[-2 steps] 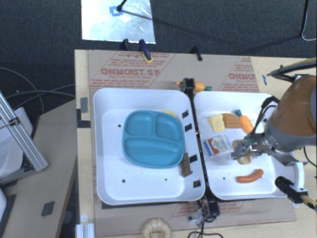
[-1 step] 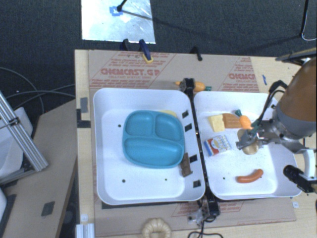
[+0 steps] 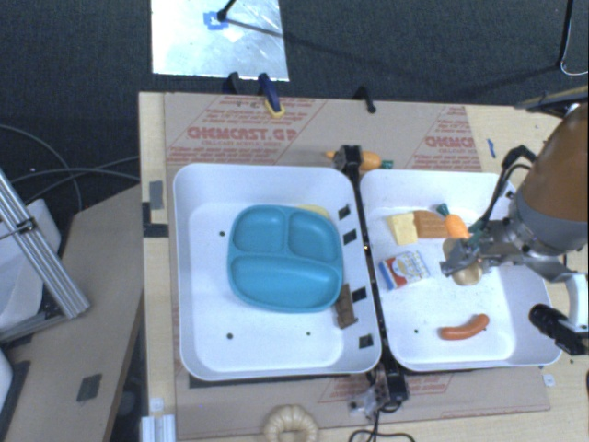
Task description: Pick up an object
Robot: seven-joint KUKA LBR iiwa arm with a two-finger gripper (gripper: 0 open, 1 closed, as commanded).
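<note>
In the right bin (image 3: 521, 313) lie a yellow cheese wedge (image 3: 402, 227), a brown slice (image 3: 429, 224), an orange carrot piece (image 3: 456, 226), a red and white packet (image 3: 405, 268) and a reddish sausage (image 3: 463, 328). My gripper (image 3: 463, 258) hangs low over the middle right of this bin. Directly beneath its tip sits a small tan round object (image 3: 469, 276), partly hidden by it. I cannot see anything lifted clear of the bin floor.
The left bin (image 3: 198, 274) holds a blue divided plate (image 3: 285, 258), a yellow bit (image 3: 316, 211) behind it and a brown piece (image 3: 345, 308) at its right. An orange item (image 3: 369, 161) lies behind the bins. A tan ring (image 3: 290, 424) rests on the bench's front edge.
</note>
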